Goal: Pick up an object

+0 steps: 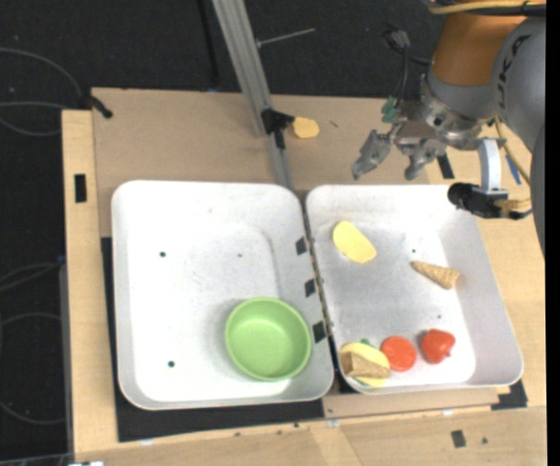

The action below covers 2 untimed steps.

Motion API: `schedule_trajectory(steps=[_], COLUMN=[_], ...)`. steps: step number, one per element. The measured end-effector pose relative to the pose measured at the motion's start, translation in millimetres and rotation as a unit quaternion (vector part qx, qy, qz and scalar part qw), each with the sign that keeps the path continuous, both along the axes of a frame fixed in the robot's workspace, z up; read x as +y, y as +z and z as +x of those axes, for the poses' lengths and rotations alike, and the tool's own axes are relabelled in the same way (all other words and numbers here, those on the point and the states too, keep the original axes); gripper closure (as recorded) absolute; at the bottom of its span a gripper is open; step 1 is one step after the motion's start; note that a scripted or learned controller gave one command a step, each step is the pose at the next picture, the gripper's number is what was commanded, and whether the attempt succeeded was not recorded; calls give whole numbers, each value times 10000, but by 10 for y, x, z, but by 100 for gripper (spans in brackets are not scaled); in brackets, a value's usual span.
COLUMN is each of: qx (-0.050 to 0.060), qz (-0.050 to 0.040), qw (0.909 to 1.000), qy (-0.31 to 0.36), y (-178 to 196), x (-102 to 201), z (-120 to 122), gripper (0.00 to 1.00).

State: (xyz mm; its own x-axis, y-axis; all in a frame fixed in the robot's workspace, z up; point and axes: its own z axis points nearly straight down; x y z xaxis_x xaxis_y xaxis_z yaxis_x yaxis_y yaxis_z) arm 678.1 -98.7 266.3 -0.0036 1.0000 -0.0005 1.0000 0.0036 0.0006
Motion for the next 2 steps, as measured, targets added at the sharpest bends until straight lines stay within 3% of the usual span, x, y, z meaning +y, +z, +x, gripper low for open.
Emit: schedule_trajectory(steps=[1,2], qx=[1,20], qz=[-5,-18], qw=[10000,10000], qy=[1,-26], y=[0,-469], x=[-3,-114], z=[-1,1], gripper=[0,0])
